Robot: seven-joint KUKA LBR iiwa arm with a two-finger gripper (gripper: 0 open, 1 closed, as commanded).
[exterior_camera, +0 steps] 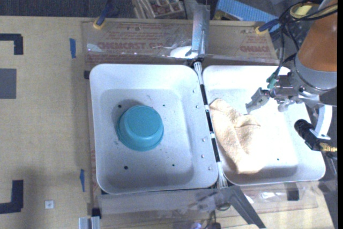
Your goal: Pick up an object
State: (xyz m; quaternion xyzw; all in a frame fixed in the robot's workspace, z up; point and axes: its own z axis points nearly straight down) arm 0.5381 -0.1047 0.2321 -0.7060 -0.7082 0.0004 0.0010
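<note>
A teal-blue bowl (140,127) sits upside down in the left bin (104,83), left of its middle. A crumpled beige cloth (236,135) lies in the right bin (308,169), against its left wall. My gripper (269,104) hangs over the right bin, just right of and above the cloth's upper end. Its fingers (257,100) stand apart, open, with nothing between them. The grey arm with its orange band (320,45) comes in from the right.
A central ridge (206,115) separates the two bins. Behind them lie cardboard and a metal bar (199,35). Cables and a black fitting (306,134) hang near the right bin's right wall. Wooden bench lies to the left.
</note>
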